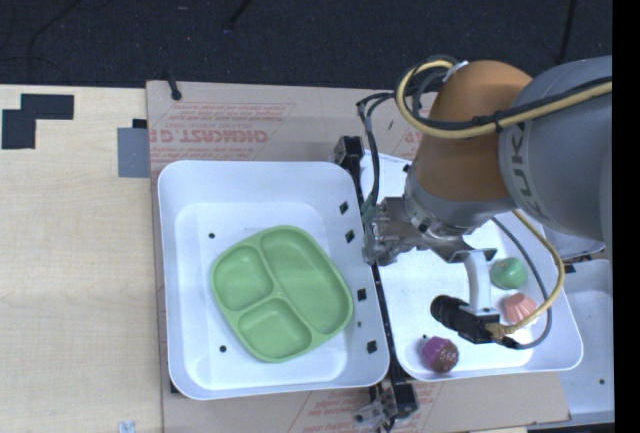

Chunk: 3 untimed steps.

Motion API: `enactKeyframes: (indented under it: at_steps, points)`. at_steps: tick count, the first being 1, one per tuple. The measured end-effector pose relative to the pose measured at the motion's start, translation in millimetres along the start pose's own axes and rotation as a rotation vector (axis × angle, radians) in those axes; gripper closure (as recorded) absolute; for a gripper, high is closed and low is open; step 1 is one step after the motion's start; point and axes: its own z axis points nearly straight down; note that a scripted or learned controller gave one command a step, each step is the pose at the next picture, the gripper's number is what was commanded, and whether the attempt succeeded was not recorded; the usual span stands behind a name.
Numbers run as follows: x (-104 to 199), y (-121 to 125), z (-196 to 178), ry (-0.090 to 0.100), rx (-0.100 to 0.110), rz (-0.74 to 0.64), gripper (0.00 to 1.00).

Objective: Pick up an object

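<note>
My gripper (384, 243) hangs low at the left edge of the right bin (560, 353), close to the wall between the two bins, under the arm's orange band. Nothing shows between its tips. In the right bin lie a small green object (509, 273), a pink-orange object (518, 307) just below it, and a dark purple ball (438, 353) near the front wall. All three are to the right of and nearer than the gripper, apart from it. The arm hides much of that bin's floor.
The left bin (185, 221) holds a light green divided plate (280, 293) with three compartments. Clips line the wall between the bins. Cardboard lies under both bins, and pale bench surface extends to the left.
</note>
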Motion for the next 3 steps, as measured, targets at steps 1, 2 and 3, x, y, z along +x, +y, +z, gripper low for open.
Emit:
enactKeyframes:
  at_steps: [1,2,3]
  points:
    - [46.0,-25.3,-2.4,-0.001,0.000,0.000,1.00]
    - [71.0,-22.9,-1.7,-0.002,-0.002,0.002,1.00]
    - [70.1,-22.9,-1.7,-0.003,-0.002,0.005,0.00]
